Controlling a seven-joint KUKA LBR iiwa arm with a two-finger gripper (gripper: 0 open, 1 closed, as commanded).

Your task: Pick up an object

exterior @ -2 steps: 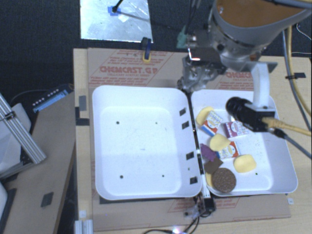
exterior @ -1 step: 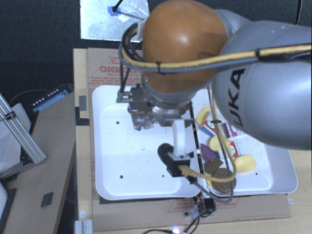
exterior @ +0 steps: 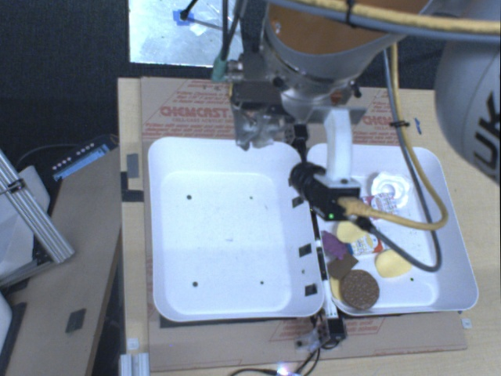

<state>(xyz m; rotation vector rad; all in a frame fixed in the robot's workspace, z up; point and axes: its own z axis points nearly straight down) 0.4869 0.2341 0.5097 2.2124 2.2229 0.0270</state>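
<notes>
Pick not done: jaws hover over the far rim of the left bin [exterior: 219,241], open or closed can't be told, nothing visibly held, candidates like the brown disc [exterior: 360,289] untouched in the right bin [exterior: 438,284].

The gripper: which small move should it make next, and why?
Probably a shift toward the right bin: the gripper hangs above the far rim of the left bin, while the brown disc, the yellow piece and other things lie in the right bin.
</notes>
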